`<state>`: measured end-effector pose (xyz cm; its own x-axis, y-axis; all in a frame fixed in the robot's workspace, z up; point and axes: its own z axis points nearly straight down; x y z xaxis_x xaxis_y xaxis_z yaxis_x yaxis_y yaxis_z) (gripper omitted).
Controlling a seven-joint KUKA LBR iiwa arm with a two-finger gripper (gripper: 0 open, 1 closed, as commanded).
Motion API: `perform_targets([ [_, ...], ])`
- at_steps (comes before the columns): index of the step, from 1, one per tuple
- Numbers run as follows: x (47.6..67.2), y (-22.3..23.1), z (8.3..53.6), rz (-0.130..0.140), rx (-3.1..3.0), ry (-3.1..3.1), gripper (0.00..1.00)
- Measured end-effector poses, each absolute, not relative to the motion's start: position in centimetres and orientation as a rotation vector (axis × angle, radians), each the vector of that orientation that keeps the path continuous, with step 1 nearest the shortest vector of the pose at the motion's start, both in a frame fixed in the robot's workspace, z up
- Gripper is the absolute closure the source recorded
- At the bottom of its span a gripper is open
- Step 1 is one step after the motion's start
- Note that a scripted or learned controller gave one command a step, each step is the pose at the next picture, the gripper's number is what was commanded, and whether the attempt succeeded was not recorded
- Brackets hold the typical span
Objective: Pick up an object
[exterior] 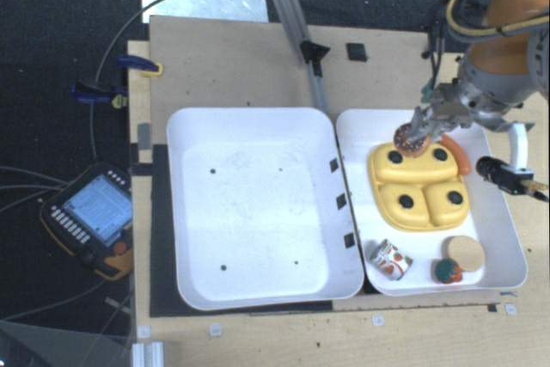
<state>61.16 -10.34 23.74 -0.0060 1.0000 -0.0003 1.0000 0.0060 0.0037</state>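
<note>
We have the gripper [418, 131] low in the right bin [507, 258], at a small dark round object [407, 140] on the yellow moulded block's [418, 186] far edge. Whether the jaws pinch it we cannot tell; nothing looks lifted yet. The bin's far wall is close; the left bin [258, 202] offers open room.

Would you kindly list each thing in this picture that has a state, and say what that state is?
gripper: down in the right bin, over a small round brownish object at the yellow piece's far edge; grip not discernible.
yellow moulded piece: lying flat in the right bin.
small can: on its side, near corner.
tan round block: lying flat, beside a small red and green object.
left bin: sitting level beside the right one.
handheld pendant: screen lit.
</note>
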Motion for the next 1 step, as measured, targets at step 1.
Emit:
perform_targets([
  [1, 59.18, -5.33, 24.41, 0.004, 2.211, 2.233, 1.0],
])
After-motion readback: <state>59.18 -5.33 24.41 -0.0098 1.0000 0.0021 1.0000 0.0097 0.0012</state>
